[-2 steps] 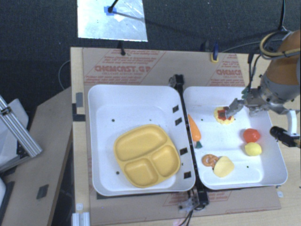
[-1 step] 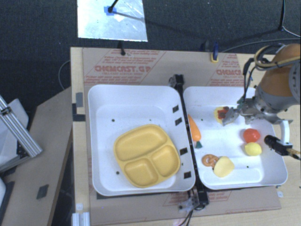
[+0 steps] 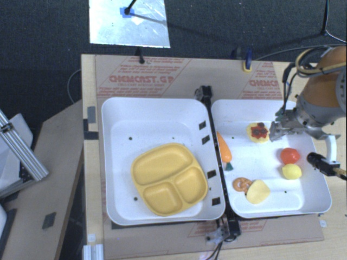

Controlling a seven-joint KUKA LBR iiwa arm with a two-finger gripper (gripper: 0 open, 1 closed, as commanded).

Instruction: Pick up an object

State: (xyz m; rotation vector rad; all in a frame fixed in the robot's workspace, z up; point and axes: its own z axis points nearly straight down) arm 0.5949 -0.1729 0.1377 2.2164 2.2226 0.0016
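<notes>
Under both white bins lies a printed brown bench.

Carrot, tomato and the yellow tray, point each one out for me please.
carrot (image 3: pixel 224 149), camera view, middle of its orange body.
tomato (image 3: pixel 289 155), camera view, centre of its red top.
yellow tray (image 3: pixel 157 166), camera view, floor of its largest compartment.

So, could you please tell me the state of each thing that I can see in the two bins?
Yellow divided tray: upright, flat in left bin, compartments bare.
Carrot: lying along right bin's left wall.
Pizza slice: flat, beside gripper.
Tomato: resting free.
Lemon: resting free.
Pretzel: flat, touching pale yellow piece.
</notes>
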